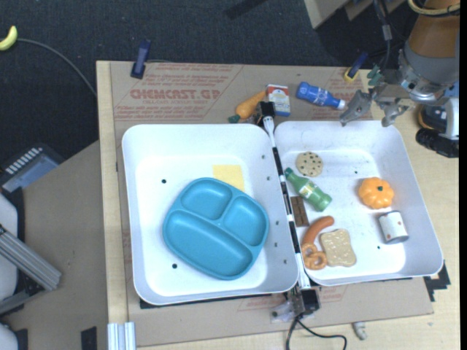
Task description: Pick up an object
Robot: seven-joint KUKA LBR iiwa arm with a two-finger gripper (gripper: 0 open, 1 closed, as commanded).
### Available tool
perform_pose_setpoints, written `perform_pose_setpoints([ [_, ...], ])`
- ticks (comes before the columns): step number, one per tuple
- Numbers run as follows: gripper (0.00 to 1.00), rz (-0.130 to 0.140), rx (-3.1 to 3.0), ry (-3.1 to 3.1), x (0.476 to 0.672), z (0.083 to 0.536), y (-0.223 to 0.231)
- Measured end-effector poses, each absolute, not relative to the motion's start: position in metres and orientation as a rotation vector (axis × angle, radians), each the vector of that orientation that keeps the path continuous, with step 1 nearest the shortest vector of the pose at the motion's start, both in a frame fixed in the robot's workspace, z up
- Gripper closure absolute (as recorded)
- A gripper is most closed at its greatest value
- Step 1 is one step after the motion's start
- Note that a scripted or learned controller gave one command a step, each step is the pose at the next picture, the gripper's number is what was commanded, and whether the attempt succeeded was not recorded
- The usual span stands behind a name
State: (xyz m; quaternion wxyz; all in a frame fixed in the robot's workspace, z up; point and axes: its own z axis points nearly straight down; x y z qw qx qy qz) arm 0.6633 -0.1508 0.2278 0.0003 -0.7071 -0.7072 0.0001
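"CHEMCAST GP" in red on the brown board (175, 92)

the kuka arm (430, 31) enters from the upper right corner of the frame, its orange band sitting above a grey wrist section. the wrist points down and to the left, ending in the two-finger gripper (371, 113), which hangs near the top edge of the scene. its two grey fingers (354, 110) are spread apart, splayed outward to either side with a plain gap between the tips. nothing sits between them. dark cables run along the arm's upper section beside the wrist.
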Motion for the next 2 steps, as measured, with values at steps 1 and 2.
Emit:
perform_pose_setpoints([
  [1,0.00,0.003,-2.222,-2.220,0.607,0.127,-0.196],
  [2,0.00,0.002,-2.221,-2.219,0.580,0.084,-0.206],
])
